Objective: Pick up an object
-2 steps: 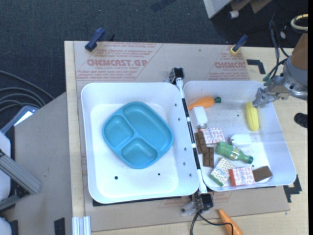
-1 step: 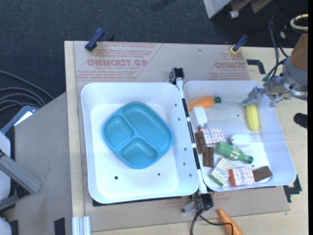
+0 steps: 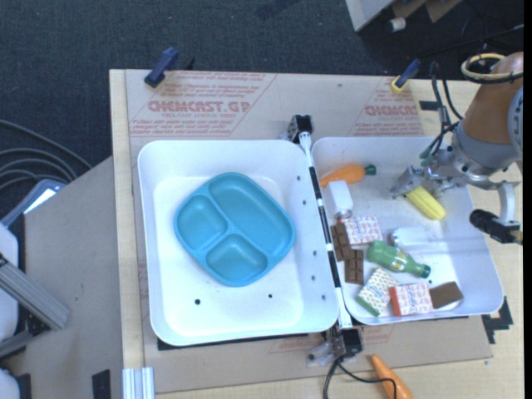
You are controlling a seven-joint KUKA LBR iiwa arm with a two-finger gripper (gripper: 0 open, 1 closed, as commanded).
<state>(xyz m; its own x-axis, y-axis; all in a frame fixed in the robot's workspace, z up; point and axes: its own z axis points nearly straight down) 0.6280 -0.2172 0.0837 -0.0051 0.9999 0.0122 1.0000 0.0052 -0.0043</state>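
In the right bin (image 3: 490,293), far end: yellow corn cob (image 3: 425,202) is lying just under the tool (image 3: 413,183); finger state — cannot tell. Judged light, stiff, smooth, likely rolling; gripping across its middle is looking best

Two white bins (image 3: 158,248); one blue divided plate (image 3: 234,228); one carrot (image 3: 345,174); one corn cob (image 3: 426,203); one green bottle (image 3: 397,260); two chocolate bars (image 3: 349,253).
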